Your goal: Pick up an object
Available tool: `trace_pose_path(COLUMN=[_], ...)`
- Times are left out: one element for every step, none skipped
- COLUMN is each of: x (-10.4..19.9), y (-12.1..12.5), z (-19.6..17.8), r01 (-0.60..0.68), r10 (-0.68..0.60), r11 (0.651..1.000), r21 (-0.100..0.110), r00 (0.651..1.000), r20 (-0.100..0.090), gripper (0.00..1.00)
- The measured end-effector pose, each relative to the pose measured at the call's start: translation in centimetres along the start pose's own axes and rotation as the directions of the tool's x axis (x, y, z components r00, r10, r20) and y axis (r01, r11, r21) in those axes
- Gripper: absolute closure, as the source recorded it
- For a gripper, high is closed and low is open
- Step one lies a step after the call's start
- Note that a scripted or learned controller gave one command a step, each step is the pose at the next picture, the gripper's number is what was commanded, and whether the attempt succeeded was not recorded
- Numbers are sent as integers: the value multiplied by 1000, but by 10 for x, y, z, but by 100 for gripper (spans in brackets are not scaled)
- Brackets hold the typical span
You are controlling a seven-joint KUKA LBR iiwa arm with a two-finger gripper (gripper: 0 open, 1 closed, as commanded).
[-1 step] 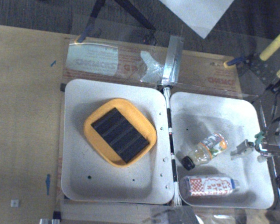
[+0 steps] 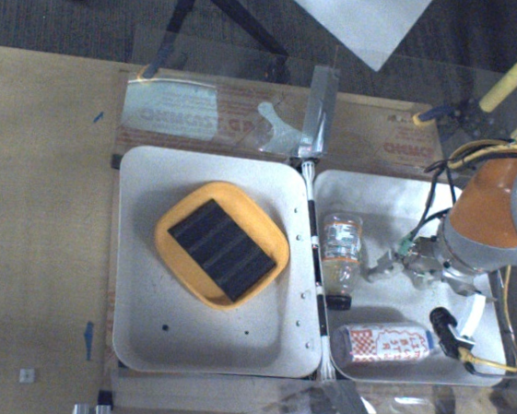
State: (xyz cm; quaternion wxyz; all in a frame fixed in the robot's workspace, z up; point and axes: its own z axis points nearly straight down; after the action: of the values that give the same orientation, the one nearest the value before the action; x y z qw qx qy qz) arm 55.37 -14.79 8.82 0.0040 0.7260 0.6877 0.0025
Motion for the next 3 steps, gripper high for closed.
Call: trace_pose_path(x=[38,25,-49], y=[52,61,50], z=[-1,-7,-64], r01=[99,71,32], r10=[-99,-71,-32], r11=[995,997,999], r21=[-2,6,7], r00=[995,997,999], r20=[12,-1,0], gripper=[0,0,0])
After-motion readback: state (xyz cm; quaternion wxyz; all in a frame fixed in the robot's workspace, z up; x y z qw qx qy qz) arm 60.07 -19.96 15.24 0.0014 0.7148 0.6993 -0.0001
